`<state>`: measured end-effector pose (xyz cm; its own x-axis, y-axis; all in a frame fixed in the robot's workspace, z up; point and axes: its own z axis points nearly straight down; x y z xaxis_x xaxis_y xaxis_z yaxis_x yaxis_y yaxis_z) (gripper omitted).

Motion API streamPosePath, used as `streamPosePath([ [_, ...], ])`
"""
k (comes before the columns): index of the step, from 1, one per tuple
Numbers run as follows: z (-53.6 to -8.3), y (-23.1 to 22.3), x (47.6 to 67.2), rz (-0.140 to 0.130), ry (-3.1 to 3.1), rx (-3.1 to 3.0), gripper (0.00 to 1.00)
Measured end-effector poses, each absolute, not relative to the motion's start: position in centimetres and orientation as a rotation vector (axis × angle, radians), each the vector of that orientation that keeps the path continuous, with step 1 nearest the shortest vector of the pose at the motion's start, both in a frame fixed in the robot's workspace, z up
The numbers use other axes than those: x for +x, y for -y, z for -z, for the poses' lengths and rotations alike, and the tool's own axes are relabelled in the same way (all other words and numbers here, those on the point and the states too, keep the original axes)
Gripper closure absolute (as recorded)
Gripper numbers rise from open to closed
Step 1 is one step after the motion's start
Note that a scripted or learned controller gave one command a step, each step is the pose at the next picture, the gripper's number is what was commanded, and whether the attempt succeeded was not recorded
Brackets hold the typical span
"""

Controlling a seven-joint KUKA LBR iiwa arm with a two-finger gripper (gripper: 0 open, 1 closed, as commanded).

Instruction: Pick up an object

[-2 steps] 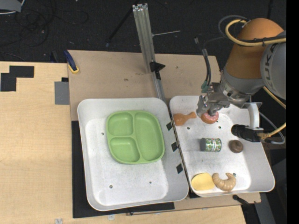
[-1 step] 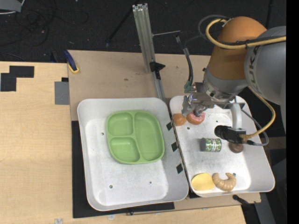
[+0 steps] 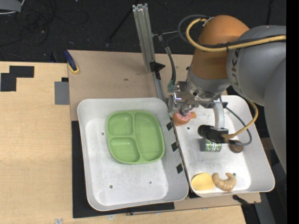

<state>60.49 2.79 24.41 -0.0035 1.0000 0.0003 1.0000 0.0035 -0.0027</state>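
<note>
While the grey arm with its orange band (image 3: 219,36) reaches over the right white bin (image 3: 261,171), the gripper (image 3: 185,109) sits low at that bin's upper-left corner, touching or just above a small pink, rounded object (image 3: 181,118). Nothing looks lifted, so the pick appears unfinished: closing and raising remain. Its opening cannot be told from this angle. A green divided plastic tray (image 3: 135,137) lies in the left bin.

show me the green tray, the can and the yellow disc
green tray (image 3: 135,137): camera view, on the divider where its three compartments meet
can (image 3: 213,146): camera view, on its green side
yellow disc (image 3: 202,182): camera view, on the middle of its top
</note>
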Motion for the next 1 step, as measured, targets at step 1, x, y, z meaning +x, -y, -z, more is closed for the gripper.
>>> streamPosePath([
  [1,-22.61,-7.36,59.94,-0.006,2.223,-2.213,1.00],
])
